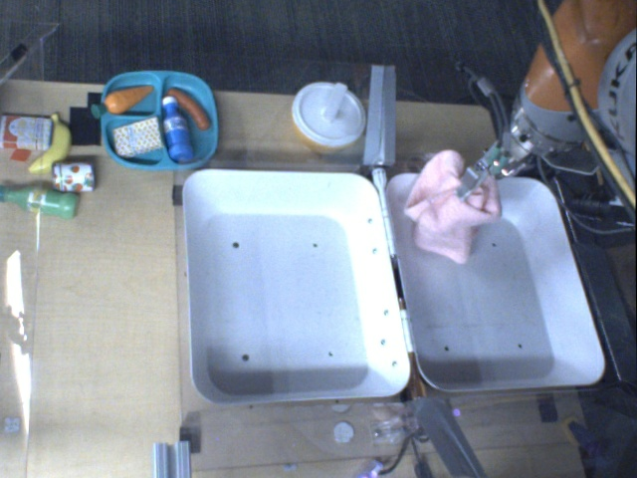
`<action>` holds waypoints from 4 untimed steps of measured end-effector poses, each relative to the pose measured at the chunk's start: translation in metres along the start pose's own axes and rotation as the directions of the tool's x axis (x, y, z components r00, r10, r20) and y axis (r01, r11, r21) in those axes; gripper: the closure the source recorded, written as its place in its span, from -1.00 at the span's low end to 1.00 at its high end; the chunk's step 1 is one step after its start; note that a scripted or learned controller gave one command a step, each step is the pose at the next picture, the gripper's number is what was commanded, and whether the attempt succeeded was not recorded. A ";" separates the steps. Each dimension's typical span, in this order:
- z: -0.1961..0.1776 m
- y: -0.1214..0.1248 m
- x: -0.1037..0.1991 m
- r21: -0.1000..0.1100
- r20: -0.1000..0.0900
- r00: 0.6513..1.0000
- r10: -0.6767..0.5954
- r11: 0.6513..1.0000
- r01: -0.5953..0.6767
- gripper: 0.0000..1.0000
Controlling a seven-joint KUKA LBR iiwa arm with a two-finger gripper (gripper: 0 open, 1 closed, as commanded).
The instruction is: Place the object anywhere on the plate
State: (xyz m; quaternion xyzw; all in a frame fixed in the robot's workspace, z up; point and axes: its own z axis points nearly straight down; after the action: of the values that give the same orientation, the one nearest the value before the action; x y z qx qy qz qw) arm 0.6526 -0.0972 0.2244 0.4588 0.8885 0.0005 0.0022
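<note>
The gripper (pixel 472 183) has its two fingers pinched tight on the pink cloth (pixel 445 207), over the right bin (pixel 557 297).

Arm (pixel 577 58) cut off by top and right edges. Gripper (pixel 476 182) tips sunk in pink cloth (pixel 448 207), finger gap hidden, grip unclear. Cloth covers far-left corner of right bin (pixel 518 307). Carton (pixel 22 132) cut by left edge, label too small to read. Clutter (pixel 398 436) at bottom edge blurred, cut off
</note>
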 end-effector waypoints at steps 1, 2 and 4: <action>0.000 0.034 0.052 -0.001 -0.001 0.920 -0.391 0.920 0.391 1.00; -0.007 0.053 0.099 -0.003 0.001 0.695 -0.719 0.695 0.719 1.00; 0.009 0.114 0.186 -0.004 0.003 0.578 -0.816 0.578 0.816 1.00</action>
State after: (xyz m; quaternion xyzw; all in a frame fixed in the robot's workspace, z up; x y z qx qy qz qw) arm 0.6377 0.1201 0.2150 -0.0006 1.0000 0.0016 0.0035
